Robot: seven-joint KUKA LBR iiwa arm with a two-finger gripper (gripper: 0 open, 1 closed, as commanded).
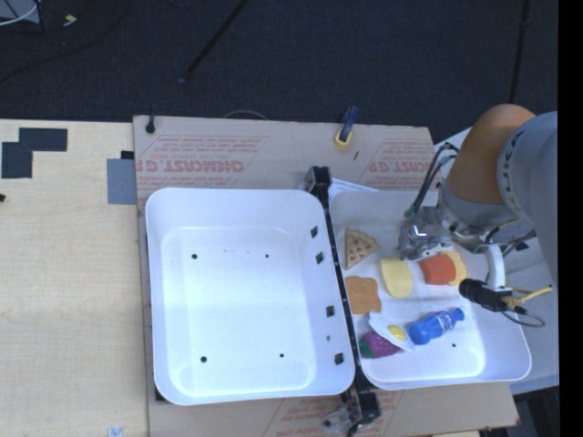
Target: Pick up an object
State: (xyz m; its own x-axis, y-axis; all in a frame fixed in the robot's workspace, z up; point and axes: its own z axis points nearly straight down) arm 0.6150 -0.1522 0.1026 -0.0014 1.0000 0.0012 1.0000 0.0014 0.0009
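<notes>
**Gripper low over the right bin, no object taken yet**

The arm [496, 167] reaches down into the right bin [510, 358], and the gripper [417, 241] sits near the middle of that bin, toward its back edge. Whether it is wide or narrow cannot be told from this slant; nothing is seen held in it.

All the things lie in the right bin. Just beside the gripper, toward the front edge, is a yellow block [396, 277], and next to it, toward the right edge, a red-orange piece [440, 269]. Along the left wall lie a waffle-patterned wedge [359, 247] and an orange toast-like slice [363, 294]. Near the front edge a blue bottle [433, 326] lies on its side, with a purple and green piece [378, 344] at the front left corner. The left bin [173, 244] sits alongside.

The yellow block looks the nearest target. It is probably light, stiff toy plastic, smooth and perhaps slippery; a grip across its narrower sides, centred, seems safest. The red-orange piece sits close by, so a finger could nudge it. The bottle, being round, may roll away.
</notes>
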